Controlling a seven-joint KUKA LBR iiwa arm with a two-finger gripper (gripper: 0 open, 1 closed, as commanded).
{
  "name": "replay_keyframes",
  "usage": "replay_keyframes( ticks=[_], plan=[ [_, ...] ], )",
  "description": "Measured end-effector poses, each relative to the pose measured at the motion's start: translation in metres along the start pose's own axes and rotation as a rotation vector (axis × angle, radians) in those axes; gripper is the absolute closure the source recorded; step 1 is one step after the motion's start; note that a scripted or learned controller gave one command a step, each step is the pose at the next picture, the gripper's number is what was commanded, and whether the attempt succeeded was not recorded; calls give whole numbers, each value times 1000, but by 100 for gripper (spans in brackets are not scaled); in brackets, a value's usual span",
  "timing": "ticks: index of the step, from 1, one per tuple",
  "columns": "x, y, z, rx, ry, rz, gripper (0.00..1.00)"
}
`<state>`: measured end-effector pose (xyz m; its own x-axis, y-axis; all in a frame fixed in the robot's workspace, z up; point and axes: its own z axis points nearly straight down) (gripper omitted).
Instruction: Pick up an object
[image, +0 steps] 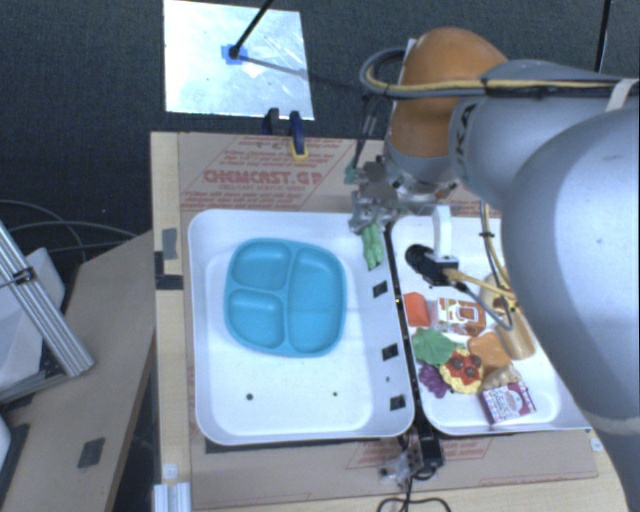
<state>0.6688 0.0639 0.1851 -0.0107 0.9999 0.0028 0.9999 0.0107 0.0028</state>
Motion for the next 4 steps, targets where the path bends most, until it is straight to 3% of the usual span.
replay_keyframes(
  ticks=[1, 2, 3, 4],
  plan=[
    [39, -73, -85, -2, 2, 1, 100],
    [-38, -74, -70, 3, -5, 16, 100],
    [-11, -79, -61, 3, -2, 5, 100],
    [17, -68, -39, 3, -2, 5, 100]
  ],
)
